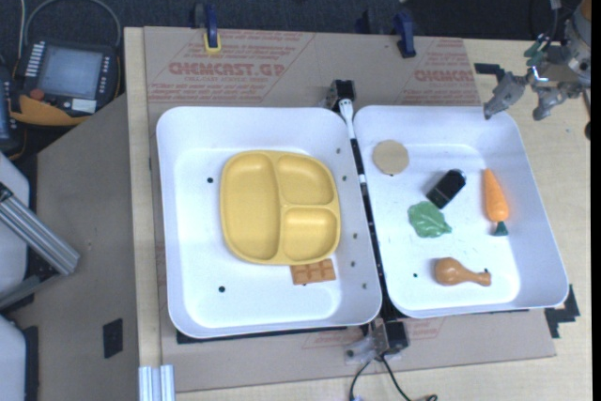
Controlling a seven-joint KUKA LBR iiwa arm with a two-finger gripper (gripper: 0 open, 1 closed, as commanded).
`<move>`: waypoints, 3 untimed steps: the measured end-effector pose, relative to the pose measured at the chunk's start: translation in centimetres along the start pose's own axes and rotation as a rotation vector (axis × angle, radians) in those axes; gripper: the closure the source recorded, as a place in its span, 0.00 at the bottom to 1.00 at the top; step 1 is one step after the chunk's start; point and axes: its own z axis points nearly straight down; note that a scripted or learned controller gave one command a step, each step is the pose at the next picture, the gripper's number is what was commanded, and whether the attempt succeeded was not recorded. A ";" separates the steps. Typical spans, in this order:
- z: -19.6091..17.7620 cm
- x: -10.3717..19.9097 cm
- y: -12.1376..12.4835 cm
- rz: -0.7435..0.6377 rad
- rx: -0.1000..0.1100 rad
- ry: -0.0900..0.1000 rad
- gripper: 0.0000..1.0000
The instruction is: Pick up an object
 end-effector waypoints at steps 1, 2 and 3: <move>-0.9 0.1 0.3 -0.004 -0.015 -0.004 0.00; 5.3 0.3 -0.3 -0.004 -0.008 -0.002 0.00; 9.6 0.0 -0.2 -0.003 -0.009 -0.002 0.00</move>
